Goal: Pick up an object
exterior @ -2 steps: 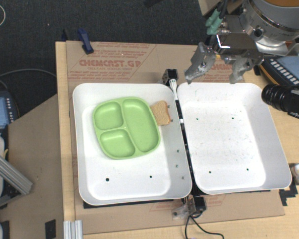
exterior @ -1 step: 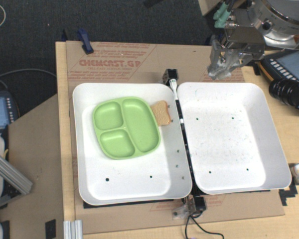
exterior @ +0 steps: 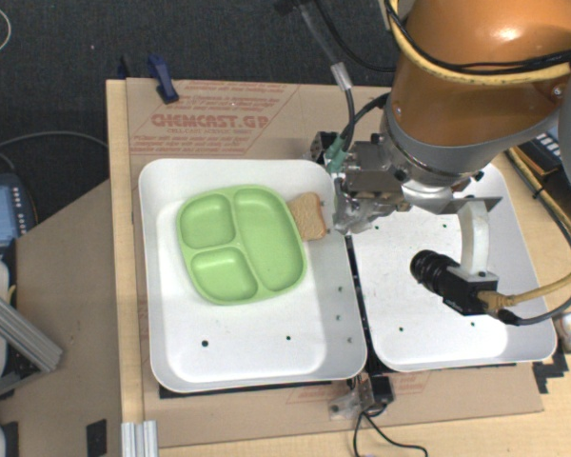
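A green three-compartment plate (exterior: pixel 238 246) lies in the left white bin (exterior: pixel 171 350), toward its back. A small tan block (exterior: pixel 309 217), like a piece of bread or sponge, rests against the plate's right rim. My gripper (exterior: pixel 348 215) hangs over the seam between the two bins, just right of the tan block and close to it. The grey and orange arm above hides much of the right bin's back. Nothing is visibly held.
The right white bin (exterior: pixel 428 346) sits beside the left one on a cardboard sheet (exterior: pixel 219 112). A blue clip (exterior: pixel 162 79) is at the cardboard's back left corner. Cables run behind the bins and at the front edge.
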`<state>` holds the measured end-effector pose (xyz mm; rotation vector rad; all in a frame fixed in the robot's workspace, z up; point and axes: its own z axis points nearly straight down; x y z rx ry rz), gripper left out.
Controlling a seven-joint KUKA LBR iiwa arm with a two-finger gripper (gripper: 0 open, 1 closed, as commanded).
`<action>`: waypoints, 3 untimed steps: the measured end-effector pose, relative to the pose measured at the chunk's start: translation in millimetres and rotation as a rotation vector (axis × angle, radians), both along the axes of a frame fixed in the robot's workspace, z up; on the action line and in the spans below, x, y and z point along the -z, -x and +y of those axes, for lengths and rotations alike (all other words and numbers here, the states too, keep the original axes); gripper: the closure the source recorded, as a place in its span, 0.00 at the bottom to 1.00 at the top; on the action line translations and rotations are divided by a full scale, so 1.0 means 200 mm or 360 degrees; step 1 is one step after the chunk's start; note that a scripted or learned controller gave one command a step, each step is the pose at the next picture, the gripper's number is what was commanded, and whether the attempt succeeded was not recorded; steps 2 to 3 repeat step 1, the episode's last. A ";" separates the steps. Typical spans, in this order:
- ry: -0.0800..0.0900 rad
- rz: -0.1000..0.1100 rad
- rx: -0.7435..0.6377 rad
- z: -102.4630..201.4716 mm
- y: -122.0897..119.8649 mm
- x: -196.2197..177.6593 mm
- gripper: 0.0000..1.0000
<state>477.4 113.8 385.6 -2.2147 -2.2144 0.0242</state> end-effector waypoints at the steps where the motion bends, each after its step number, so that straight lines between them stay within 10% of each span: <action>1: -0.0008 -0.0034 0.0001 0.00 -0.01 -0.09 1.00; 3: -0.0008 -0.0034 0.0001 0.00 -0.01 -0.09 1.00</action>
